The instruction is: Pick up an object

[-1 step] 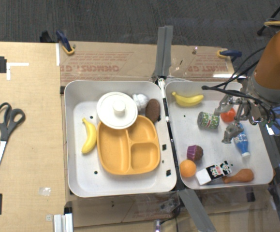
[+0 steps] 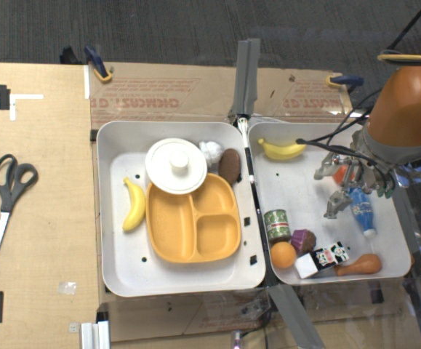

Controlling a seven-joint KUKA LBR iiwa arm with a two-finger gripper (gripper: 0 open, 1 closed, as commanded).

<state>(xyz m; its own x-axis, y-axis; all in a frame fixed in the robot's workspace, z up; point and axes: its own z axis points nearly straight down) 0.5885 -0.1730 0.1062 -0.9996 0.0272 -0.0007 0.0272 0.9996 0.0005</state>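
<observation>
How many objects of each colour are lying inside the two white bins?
Yellow: 2, banana in left bin, banana in right bin
Orange: 3, divided tray, orange fruit, carrot-like piece
White: 2, round lid, crumpled white item
Brown: 1
Green can: 1
Purple: 1
Blue bottle: 1
Black-and-white box: 1
Total: 12

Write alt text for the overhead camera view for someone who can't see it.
A grey and orange robot arm's claw hangs over the right bin, beside a blue bottle, with a banana, can and orange nearby. The left bin holds a yellow divided tray, a white lid and another banana.
</observation>
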